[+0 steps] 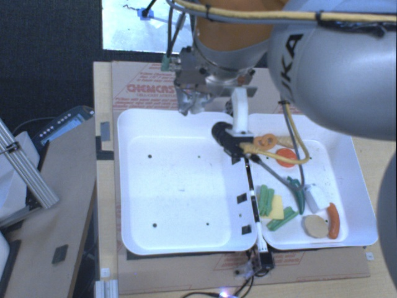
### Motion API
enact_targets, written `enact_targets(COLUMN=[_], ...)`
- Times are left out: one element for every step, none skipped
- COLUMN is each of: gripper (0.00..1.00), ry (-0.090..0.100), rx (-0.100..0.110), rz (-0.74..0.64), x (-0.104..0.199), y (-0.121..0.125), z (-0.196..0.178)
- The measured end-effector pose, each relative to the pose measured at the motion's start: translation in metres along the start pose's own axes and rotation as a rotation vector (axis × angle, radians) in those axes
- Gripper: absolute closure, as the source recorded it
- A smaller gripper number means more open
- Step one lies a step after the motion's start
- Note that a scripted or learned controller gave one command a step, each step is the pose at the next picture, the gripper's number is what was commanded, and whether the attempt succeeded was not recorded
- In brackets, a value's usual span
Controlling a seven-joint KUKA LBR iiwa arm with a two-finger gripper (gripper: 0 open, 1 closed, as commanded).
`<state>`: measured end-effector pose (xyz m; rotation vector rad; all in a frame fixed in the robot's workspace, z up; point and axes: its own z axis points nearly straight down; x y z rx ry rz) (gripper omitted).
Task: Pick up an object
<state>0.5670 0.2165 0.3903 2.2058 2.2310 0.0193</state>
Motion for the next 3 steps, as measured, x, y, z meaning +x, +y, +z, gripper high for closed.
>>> enact_targets(gripper=[1.0,1.0,1.0], ry=[-0.007,0.002,-0.01], rx=[0.02,-0.002,0.02], rz=[0.003,0.005,0.01], x=[0.019,0.019,0.018], y=[-0.055,-0.07,-0.082], z=[0.087,-0.048,0.064])
